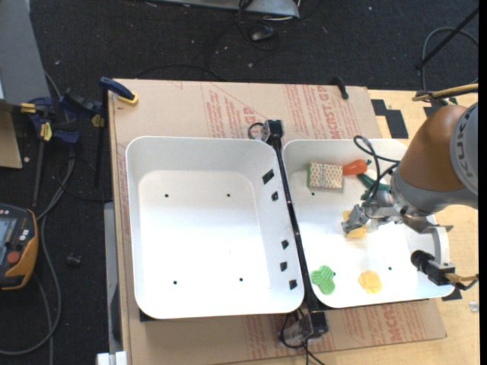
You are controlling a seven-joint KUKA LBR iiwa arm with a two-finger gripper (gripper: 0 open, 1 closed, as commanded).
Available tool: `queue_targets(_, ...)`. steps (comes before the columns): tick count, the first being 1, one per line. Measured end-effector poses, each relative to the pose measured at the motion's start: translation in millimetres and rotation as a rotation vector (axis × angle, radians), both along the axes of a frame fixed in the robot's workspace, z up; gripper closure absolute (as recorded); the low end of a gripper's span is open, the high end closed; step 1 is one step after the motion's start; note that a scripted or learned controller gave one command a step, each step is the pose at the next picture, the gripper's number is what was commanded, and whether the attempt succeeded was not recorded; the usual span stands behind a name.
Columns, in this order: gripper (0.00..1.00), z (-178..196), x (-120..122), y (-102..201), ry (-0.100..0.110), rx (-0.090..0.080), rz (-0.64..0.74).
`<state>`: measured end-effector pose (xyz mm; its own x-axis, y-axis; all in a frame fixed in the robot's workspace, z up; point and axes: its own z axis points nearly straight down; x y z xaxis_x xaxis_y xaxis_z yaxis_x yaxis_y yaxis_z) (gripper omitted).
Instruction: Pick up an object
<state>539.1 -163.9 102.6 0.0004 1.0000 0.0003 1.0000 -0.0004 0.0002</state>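
The counter (198,112) carries two shallow white bins side by side. The left bin (152,166) lies bare to its walls. The arm (437,162) reaches over the right bin (396,291) from the right, hiding part of that bin's far right corner. Its end effector (364,215) is low at the middle of the right bin, touching a yellow object (354,230); how far open it is cannot be told. Behind it sit a checkered block (325,176) and an orange piece (354,167), near the far wall. A green toy (324,278) and a yellow toy (370,281) lie apart near the front rim, with open floor around them.
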Motion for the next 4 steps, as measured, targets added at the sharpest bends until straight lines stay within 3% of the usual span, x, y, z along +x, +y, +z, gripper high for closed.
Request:
queue_targets(1, 1.00, 95.9, 29.9, 106.2, -0.009, 0.002, 0.011)
queue_targets(2, 1.00, 170.7, 10.0, 104.7, -0.006, 0.000, 0.031)
queue_targets(3, 1.00, 113.5, 24.0, 175.9, 0.005, 0.001, 0.007)
queue_targets(4, 1.00, 116.4, 91.9, 216.6, -0.001, 0.000, 0.004)
